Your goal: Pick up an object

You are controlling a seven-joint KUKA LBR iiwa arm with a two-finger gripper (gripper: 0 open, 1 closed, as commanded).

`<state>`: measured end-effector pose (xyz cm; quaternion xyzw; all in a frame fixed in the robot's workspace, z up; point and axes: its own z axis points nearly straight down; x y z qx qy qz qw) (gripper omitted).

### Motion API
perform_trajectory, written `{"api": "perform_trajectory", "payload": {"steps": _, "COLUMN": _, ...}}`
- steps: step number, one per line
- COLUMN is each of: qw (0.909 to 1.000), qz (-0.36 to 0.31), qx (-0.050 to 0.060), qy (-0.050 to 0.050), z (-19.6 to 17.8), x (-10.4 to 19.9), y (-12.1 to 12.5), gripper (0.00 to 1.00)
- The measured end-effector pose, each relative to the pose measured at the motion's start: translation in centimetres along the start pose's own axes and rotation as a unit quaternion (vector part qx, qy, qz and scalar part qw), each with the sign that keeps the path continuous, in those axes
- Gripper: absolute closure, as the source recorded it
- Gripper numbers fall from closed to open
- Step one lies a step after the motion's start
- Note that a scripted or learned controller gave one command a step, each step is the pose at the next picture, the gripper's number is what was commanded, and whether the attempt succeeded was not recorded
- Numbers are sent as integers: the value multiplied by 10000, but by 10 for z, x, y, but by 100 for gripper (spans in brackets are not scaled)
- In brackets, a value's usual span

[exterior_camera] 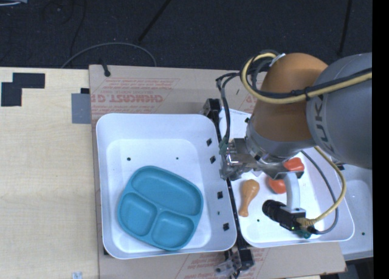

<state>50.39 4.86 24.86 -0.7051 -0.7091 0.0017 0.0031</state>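
My gripper point(238, 163) hangs low over the left part of the right bin point(340, 229), mostly covered by the bulky orange and grey wrist. Just below it lies a tan drumstick-shaped toy point(246, 196), its thin end pointing toward the bin's front. An orange-red thing point(278, 185) lies just right of the drumstick and is partly hidden by the arm. I see nothing between the gripper's parts.
The left bin point(115, 132) holds a blue divided plate point(160, 206) near its front. The wall between the two bins point(226, 199) runs just left of the gripper. Cardboard point(152, 89) lies under both bins, on a wooden bench point(42, 180).
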Motion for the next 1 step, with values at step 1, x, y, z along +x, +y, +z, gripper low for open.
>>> {"api": "perform_trajectory", "payload": {"steps": 1, "qw": 10000, "qz": 5, "qx": 7, "qy": -5, "z": 27, "x": 54, "y": 6, "gripper": 100}}
